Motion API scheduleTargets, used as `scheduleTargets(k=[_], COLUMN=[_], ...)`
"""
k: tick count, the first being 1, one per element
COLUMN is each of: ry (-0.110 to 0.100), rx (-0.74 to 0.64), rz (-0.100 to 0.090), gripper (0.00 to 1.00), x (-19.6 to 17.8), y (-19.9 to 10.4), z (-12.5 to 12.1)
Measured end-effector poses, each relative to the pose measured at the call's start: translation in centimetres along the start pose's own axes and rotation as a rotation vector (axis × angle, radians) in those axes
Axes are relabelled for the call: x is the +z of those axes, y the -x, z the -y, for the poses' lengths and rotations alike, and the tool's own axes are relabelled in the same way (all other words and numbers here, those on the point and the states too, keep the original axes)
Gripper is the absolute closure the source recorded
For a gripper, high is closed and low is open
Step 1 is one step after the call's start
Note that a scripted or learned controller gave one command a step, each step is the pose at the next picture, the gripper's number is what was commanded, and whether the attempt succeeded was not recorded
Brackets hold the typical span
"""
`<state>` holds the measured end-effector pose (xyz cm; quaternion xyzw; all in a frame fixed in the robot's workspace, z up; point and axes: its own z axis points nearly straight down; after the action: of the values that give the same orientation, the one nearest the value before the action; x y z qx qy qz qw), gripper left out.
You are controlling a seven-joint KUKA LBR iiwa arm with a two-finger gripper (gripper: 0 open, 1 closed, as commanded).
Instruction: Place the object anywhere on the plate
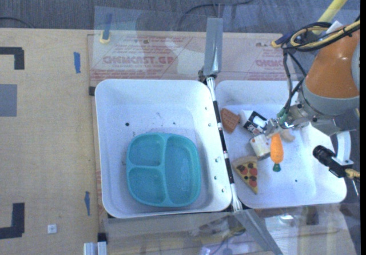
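A teal divided plate (164, 169) lies in the left bin (114, 105). In the right bin (320, 191) there are a toy carrot (277, 151), a white cube (259, 146), a pizza slice (247, 173) and a brown bread-like piece (230, 119). My gripper (274, 126) hangs low over the right bin, just above the carrot's top end and the white cube. A small black and white piece (253, 122) sits right by its tip. Nothing is visibly held.
The grey arm with its orange band (334, 74) covers the right bin's upper right part. A black fitting (324, 157) sticks out below the wrist. The ridge (220, 139) where the two bin rims meet lies between the toys and the plate.
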<state>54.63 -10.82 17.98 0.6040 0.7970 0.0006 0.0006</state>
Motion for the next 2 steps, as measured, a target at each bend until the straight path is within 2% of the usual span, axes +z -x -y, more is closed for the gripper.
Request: scheduleTargets(k=[1, 2], ry=[0.001, -0.001], rx=[-0.201, -0.587], rz=[0.002, -0.001], gripper=[1.00, 1.00], x=[-0.5, -1.2], y=[-4.7, -14.3], z=[-4.3, -3.9])
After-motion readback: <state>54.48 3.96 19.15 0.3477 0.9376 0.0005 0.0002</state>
